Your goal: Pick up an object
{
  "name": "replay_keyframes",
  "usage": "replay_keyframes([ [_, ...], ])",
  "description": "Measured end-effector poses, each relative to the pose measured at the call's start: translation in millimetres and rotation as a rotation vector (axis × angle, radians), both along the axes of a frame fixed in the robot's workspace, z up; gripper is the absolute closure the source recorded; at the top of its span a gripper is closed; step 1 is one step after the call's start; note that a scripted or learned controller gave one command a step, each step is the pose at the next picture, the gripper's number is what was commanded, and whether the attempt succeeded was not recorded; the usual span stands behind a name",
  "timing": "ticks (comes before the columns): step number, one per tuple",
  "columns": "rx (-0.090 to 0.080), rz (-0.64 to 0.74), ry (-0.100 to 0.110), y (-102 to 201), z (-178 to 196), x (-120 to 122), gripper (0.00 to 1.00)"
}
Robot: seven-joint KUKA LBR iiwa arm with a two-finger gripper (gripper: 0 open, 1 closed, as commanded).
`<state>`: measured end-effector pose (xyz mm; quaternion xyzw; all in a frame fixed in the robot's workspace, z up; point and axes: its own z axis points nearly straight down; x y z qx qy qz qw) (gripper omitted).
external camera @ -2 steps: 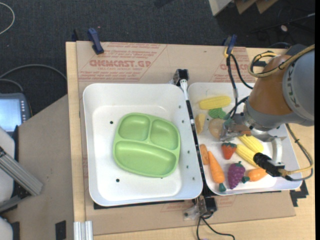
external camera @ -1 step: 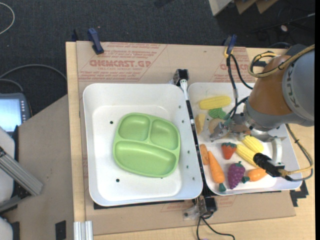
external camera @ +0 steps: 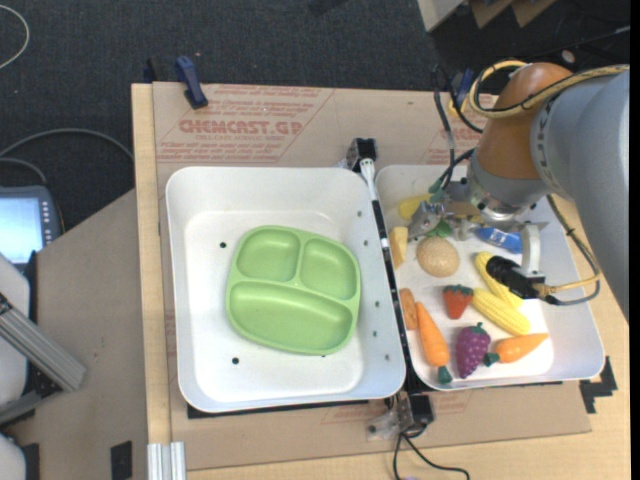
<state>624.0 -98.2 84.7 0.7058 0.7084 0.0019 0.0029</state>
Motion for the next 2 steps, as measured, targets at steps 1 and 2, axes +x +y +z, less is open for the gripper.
replay_keyframes([
  [1,0.003,-0.002,0.038,4,-4,38,0.0],
  [2,0.001,-0.013,0.017,-45,-1,-79,0.0],
])
